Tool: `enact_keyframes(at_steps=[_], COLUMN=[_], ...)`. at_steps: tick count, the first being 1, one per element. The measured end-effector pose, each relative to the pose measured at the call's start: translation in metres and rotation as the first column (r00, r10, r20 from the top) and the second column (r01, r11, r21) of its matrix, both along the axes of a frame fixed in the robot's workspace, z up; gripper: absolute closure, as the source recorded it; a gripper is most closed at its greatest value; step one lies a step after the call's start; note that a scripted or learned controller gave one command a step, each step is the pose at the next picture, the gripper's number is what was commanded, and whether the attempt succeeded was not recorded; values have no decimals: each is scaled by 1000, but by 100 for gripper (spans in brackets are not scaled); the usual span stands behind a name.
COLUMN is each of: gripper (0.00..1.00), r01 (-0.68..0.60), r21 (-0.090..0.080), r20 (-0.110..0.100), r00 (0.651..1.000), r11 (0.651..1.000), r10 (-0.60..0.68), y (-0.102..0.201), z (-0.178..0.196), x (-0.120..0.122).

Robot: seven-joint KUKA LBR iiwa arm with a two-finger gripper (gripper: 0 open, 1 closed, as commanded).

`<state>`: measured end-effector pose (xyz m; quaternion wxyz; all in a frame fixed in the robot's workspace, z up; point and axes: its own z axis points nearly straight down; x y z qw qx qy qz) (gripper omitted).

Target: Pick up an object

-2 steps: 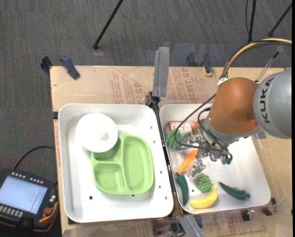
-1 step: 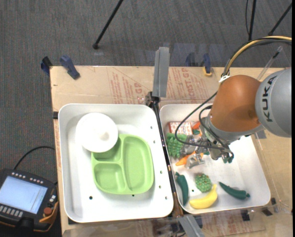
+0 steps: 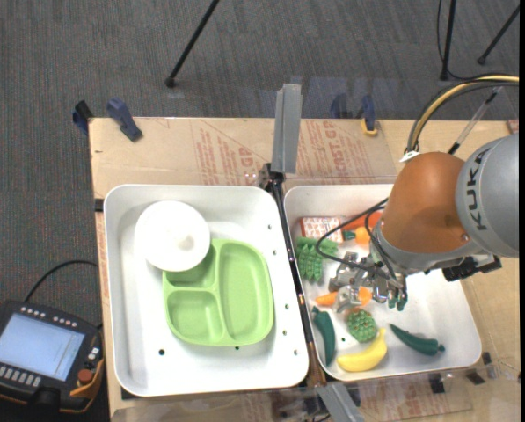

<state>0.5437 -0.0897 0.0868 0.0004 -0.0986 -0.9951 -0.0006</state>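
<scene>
Robot lab, teach pendant (image 3: pixel 38 352), tripod legs (image 3: pixel 196 33)

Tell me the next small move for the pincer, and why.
Probably lower a little further onto the toy pile. The pincer hangs over the right bin, above the orange piece and green bumpy toy, with nothing visibly between its tips, so no pick has happened yet.
</scene>
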Motion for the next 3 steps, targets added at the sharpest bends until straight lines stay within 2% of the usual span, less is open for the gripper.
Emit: enact_keyframes(at_steps=[1,2,3], gripper=[100,100,100], r01=[101,-87,-476], r21=[-1,1,2], r20=[16,-4,-1], r00=[995,996,880], r11=[995,996,880], r10=[-101,87,476], y=[15,53,78], z=[198,127,99], x=[61,2,-49])
